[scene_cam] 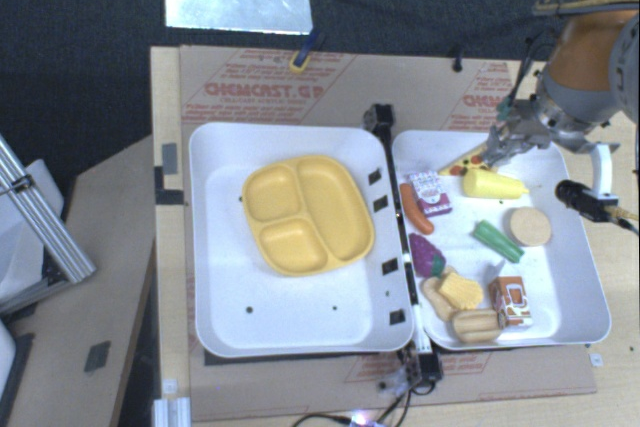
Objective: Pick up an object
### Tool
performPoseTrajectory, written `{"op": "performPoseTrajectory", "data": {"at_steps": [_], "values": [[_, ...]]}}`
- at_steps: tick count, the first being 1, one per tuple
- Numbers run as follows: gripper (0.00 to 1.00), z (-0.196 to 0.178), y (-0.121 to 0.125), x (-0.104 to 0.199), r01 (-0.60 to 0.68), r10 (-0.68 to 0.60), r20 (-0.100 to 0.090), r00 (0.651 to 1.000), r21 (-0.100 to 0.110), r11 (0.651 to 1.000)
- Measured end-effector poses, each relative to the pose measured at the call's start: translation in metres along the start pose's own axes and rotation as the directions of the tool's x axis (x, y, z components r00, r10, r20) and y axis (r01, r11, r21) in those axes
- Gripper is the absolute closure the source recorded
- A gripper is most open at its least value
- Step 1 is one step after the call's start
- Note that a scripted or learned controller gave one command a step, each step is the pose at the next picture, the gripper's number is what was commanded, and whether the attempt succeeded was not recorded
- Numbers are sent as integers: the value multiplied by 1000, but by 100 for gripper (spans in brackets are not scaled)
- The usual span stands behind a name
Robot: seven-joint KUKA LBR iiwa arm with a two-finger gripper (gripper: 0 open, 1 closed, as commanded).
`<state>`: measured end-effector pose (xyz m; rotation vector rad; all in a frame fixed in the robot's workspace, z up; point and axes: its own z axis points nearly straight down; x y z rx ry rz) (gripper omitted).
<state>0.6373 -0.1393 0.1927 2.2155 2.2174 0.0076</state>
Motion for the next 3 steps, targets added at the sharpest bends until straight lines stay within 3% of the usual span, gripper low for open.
{"op": "performPoseTrajectory", "data": {"at_steps": [1, 3], "values": [[100, -35, 2, 0, 3, -3, 0, 1000, 2, 1000], [100, -27, -81, 59, 5, -5, -4, 1000, 11, 1000]]}}
